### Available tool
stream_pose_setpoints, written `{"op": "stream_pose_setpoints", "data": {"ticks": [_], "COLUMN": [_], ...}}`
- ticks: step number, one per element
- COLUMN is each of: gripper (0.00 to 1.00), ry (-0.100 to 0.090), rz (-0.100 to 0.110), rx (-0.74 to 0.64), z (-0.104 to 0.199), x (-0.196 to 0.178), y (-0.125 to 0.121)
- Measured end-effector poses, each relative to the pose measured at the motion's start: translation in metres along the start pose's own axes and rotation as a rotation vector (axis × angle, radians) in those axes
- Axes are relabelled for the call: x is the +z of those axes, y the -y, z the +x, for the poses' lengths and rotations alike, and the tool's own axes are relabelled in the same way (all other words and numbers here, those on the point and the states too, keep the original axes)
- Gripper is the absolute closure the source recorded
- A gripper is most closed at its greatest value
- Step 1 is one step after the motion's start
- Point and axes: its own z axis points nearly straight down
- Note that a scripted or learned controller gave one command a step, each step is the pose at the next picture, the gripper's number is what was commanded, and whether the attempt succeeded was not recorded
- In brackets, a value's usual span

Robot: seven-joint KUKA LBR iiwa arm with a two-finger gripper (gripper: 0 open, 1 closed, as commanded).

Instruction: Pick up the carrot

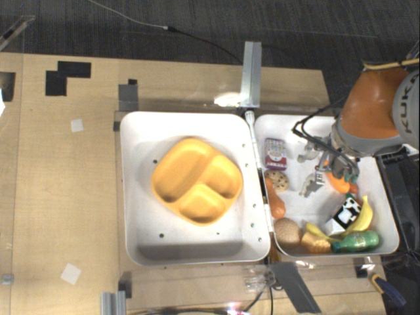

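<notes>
The carrot (340,184) is a short orange piece lying in the right bin (387,241), toward its right side, just above a black-and-white box (346,212). My gripper (315,174) hangs over the middle of that bin, immediately left of the carrot and close to it. The grey wrist with its orange band (371,110) hides the carrot's upper right end. Nothing shows as held.
Around the carrot lie a banana (363,215), a green vegetable (357,242), a brown potato (287,230), a bread piece (315,244), an orange-red fruit (278,207), a cookie (277,179) and a purple carton (275,152). A yellow divided plate (197,179) sits in the left bin (134,241).
</notes>
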Motion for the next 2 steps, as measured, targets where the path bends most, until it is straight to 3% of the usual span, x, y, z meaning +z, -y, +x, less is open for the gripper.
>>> {"op": "stream_pose_setpoints", "data": {"ticks": [1,2], "gripper": [0.00,0.00], "ry": [0.004,0.002], "rz": [0.000,0.001], "rx": [0.154,-0.125], "z": [0.033,-0.004], "x": [0.022,0.002], "y": [-0.001,0.003]}}
